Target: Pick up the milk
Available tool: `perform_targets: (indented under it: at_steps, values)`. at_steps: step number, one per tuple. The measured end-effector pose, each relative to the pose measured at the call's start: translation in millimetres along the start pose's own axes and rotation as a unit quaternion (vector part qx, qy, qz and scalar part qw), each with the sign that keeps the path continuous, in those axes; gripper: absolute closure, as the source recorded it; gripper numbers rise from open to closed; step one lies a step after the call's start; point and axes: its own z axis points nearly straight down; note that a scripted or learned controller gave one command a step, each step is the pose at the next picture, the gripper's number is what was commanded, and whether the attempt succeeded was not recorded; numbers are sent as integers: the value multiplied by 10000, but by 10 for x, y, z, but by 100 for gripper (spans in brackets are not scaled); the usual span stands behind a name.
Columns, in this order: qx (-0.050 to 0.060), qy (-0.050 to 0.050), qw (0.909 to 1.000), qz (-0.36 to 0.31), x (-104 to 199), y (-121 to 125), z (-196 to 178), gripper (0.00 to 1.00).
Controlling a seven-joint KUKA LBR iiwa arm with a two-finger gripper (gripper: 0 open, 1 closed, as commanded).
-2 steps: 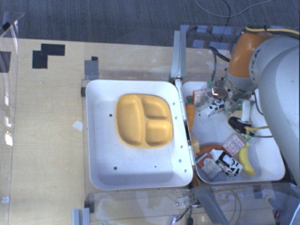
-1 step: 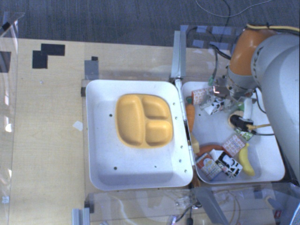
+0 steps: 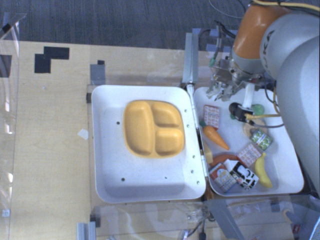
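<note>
Overhead, two shallow white bins sit side by side on the pale wooden bench (image 3: 50,149); the left bin (image 3: 107,184) carries a yellow divided tray (image 3: 152,128), turned upside down or domed, near its middle; the right bin (image 3: 290,181) is crowded with small grocery items; the grey arm (image 3: 295,59) with its orange band (image 3: 252,26) reaches in from the right and hangs over the far end of the right bin; the gripper (image 3: 220,90) points down at that bin's upper left corner, just above a small red-and-white checked packet (image 3: 211,116); its fingers look slightly parted with nothing between them, though the metal parts blur together and the gap is hard to judge; the milk (image 3: 244,174), a small black-and-white carton lying on its side, rests at the near end of the right bin, well apart from the gripper; it touches a red-and-white packet (image 3: 222,176) on its left and lies just beside a yellow banana (image 3: 263,171) on its right; an orange carrot (image 3: 216,137) lies at a slant between the checked packet and the milk; another checked packet (image 3: 250,154) sits just beyond the carton; a green wrapped item (image 3: 261,139) lies near the bin's right side, partly under the arm
</note>
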Motion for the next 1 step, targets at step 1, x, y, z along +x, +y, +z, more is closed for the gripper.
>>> perform_targets:
  at_steps: [1]
  values:
    - [1, -4, 9965, 837, -84, 17, 4, 100]
